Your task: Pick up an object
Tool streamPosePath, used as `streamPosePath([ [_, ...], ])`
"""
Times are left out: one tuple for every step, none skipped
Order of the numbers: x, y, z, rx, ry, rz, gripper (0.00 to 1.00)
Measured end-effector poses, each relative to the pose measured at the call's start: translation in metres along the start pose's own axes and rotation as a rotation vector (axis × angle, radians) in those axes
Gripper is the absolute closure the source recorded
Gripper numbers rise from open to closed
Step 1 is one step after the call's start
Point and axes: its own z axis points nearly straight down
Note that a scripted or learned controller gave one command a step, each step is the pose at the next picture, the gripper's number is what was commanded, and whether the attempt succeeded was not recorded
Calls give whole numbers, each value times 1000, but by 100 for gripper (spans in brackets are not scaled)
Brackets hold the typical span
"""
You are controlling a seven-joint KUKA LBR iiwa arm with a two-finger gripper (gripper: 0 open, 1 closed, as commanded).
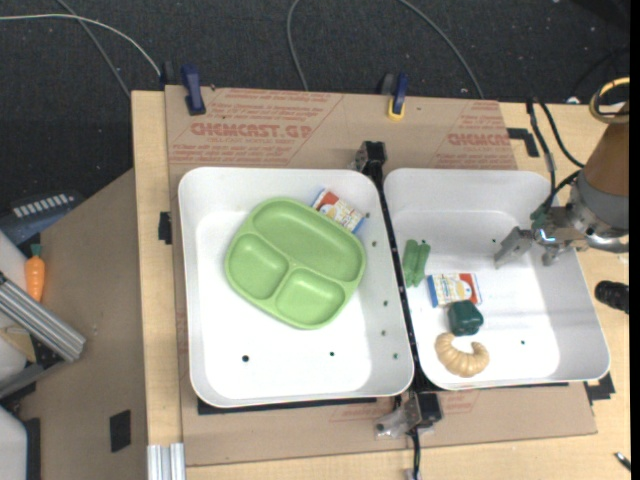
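The right bin holds a green stick-shaped piece by its left wall. A small blue, white and red packet, a dark green block and a tan croissant-shaped toy lie towards its front. My gripper hangs over the right half of this bin, to the right of and behind the packet. It is open, its fingers spread with nothing between them. In the left bin lies a light green divided plate with a small printed box tucked at its far edge.
The arm's orange band and grey wrist rise at the right edge over the bin's right wall. Clamps hold the cardboard sheet at the back. An orange carrot toy and metal rails lie off the bench at the left.
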Motion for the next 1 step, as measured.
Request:
streamPosePath([
  [43, 18, -77, -18, -4, 50, 0],
])
